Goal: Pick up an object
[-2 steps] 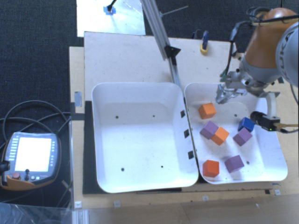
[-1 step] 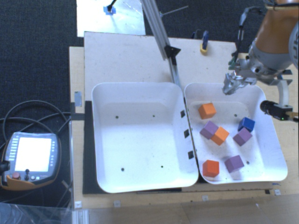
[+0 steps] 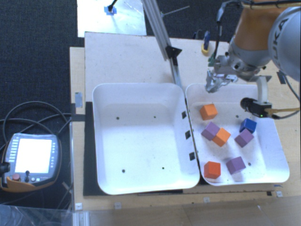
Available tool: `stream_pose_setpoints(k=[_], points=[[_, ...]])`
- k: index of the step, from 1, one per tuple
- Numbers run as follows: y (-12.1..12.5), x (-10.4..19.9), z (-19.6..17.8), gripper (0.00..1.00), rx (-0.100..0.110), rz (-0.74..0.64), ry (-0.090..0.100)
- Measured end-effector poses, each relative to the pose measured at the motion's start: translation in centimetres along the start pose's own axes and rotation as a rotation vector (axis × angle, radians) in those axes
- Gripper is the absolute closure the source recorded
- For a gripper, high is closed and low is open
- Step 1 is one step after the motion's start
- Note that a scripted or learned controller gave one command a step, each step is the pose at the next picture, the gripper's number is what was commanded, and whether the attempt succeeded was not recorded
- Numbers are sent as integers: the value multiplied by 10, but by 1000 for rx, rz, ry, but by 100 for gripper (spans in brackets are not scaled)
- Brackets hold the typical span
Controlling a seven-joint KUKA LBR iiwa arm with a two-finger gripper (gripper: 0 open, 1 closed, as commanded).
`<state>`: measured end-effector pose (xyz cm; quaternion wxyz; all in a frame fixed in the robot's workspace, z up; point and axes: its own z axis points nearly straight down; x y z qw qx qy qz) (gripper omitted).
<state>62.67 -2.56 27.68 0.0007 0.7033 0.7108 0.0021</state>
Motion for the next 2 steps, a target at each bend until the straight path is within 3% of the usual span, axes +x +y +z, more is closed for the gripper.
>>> stream_pose_setpoints(k=[2], points=[[28,95,7,100,0,0,0]])
